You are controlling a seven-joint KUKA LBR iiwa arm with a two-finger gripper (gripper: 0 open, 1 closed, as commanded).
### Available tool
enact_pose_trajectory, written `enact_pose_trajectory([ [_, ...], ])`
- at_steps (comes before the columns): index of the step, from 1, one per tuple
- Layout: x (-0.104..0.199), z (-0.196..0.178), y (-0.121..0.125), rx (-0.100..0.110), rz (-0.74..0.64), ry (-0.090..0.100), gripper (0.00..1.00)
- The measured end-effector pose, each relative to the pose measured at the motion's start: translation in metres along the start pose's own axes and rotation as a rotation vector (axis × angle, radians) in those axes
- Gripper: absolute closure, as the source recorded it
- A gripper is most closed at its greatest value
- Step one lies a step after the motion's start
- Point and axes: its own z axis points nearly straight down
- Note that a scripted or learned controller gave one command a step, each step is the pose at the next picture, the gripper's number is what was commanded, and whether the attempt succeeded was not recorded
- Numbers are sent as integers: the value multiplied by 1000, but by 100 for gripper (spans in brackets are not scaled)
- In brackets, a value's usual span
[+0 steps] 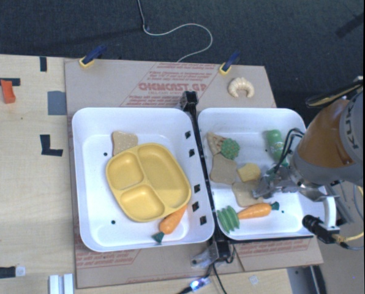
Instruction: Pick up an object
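bins numbered two, both shallow and white, side by side on a cardboard sheet [170, 84] laid over the bench. the left bin [84, 164] held three things: one yellow divided plate [148, 181] with three compartments at its centre, one tan slice of toast [124, 141] tucked under the plate's edge at about 11 o'clock, and one carrot [171, 221] lying at about 5 o'clock, touching the plate's rim.

the right bin [250, 118] was more crowded. i counted one second carrot [256, 211] near the 6 o'clock wall, one green ridged piece [228, 218] just beside that carrot's thick end, one green bushy piece [230, 147] at about 10 o'clock resting on a tan flat piece [216, 143], one green object [273, 138] at about 1 o'clock, one yellow block [248, 173] near the centre, and two more tan flat slices, one [224, 172] left of the block and one [241, 192] below it.

the gripper [267, 185] sat low over the bin at about 4 o'clock from its centre, just above the carrot and beside the yellow block. i could not tell how far apart it stood, nor whether it had hold of anything; the dark wrist hid that. the arm [329, 146] came in from 3 o'clock.

outside the bins, one pale ring-shaped piece [240, 87] lay on the cardboard at 12 o'clock of the right bin, and two blue-and-yellow clamps [92, 56] [229, 62] gripped the sheet's far edge.
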Motion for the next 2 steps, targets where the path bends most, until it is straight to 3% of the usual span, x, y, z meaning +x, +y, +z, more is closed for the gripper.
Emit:
enact_pose_trajectory([
  [2,12,-90,2,1,-1,-2,100],
])
